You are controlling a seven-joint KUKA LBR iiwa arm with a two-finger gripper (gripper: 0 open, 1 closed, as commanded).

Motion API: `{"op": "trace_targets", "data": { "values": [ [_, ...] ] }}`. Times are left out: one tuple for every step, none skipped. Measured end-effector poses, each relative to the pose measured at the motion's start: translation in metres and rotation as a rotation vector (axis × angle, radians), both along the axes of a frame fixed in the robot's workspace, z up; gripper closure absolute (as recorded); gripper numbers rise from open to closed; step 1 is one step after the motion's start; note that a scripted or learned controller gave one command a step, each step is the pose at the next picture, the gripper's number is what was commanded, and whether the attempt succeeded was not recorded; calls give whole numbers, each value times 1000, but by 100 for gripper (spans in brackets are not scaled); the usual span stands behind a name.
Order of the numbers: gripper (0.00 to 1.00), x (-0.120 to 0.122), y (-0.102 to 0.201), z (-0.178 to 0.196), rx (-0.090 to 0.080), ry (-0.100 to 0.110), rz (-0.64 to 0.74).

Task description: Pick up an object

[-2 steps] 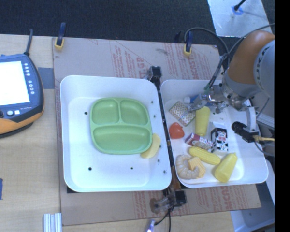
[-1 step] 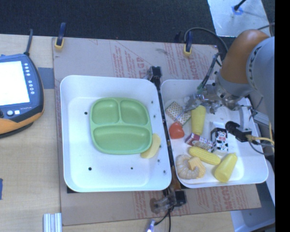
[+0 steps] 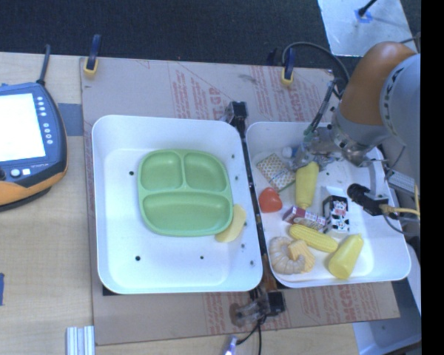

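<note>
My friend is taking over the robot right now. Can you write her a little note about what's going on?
Gripper: low over the back of the right bin, by the yellow bottle; open or shut, can't tell.
Right bin also holds a red ball, corn cob, yellow cup and a little milk carton.
Left bin has a green divided plate with a banana beside it.
Done: nothing visibly picked yet.
Left: grab one thing and lift it.

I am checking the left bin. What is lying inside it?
Inside the left bin lies a green plate with three compartments, and a banana rests against its right corner. Anything under the plate is covered.
</note>
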State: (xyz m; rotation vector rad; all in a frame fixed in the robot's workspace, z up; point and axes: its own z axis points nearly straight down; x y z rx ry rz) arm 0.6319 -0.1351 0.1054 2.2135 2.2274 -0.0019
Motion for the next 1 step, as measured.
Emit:
{"op": "trace_targets", "data": {
  "values": [
    [100, -5, 81, 88, 4, 1, -2]
  ]
}}
